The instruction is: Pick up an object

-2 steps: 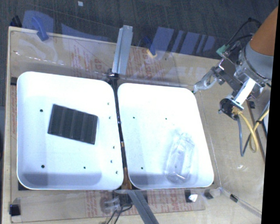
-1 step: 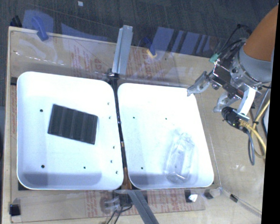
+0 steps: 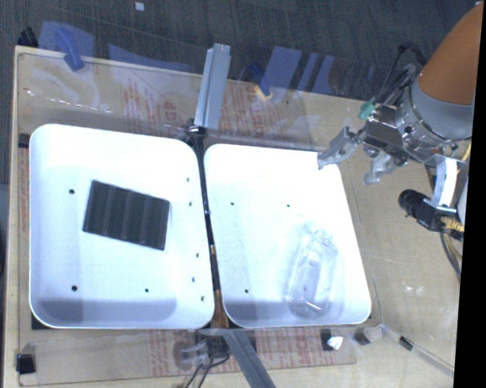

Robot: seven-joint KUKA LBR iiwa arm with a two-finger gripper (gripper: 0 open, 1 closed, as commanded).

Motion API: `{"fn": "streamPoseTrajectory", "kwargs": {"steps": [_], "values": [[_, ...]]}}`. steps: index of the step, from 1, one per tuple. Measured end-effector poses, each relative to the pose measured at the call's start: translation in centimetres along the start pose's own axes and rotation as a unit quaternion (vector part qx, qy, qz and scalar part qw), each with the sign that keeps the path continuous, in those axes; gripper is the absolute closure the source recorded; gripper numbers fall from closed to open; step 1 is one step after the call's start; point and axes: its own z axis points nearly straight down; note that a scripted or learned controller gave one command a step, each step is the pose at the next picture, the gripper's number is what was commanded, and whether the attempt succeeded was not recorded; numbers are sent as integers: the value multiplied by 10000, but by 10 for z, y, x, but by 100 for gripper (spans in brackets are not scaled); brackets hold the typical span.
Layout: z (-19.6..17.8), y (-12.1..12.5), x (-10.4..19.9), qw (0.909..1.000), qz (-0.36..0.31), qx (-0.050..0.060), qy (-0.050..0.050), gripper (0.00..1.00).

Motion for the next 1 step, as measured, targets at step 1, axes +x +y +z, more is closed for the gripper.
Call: {"fn": "streamPoseTrajectory", "kwargs": {"steps": [1], "values": [[35, 5, -4, 9966, 819, -4, -4, 0]]}}
